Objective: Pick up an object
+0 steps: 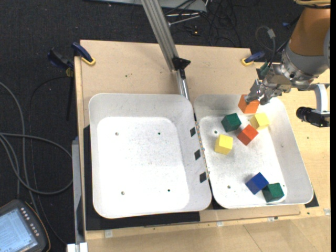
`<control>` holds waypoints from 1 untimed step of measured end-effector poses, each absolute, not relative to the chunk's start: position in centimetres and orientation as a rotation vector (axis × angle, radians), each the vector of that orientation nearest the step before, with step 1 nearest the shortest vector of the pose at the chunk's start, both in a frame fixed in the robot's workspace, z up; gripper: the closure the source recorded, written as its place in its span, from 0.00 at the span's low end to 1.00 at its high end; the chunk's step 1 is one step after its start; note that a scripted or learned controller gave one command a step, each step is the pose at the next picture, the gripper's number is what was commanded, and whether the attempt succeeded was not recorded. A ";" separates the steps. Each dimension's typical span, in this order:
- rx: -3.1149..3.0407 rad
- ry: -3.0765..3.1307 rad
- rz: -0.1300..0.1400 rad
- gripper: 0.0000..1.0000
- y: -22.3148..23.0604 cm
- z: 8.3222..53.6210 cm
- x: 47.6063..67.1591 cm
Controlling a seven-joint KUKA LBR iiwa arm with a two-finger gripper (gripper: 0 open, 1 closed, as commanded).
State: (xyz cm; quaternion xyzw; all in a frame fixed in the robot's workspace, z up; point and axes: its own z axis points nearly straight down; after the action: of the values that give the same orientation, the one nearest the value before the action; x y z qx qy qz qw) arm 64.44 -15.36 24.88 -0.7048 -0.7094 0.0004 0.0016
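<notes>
Gripper [258,97]: over far edge of right bin [294,156], fingers clamped on orange block [249,106], which sits raised above bin floor. Below: green cube [231,122], yellow cube [260,121], orange cube [247,134]. Left bin [105,109] alongside.

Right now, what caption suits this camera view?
Robot hand poised at an orange block among coloured blocks in the right bin.
</notes>
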 end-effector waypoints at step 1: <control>-2.211 -2.227 0.001 1.00 -9.9 23.5 63.1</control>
State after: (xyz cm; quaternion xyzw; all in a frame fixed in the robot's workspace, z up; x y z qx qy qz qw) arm 63.06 -9.88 23.54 -0.7045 -0.7097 0.0004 0.0020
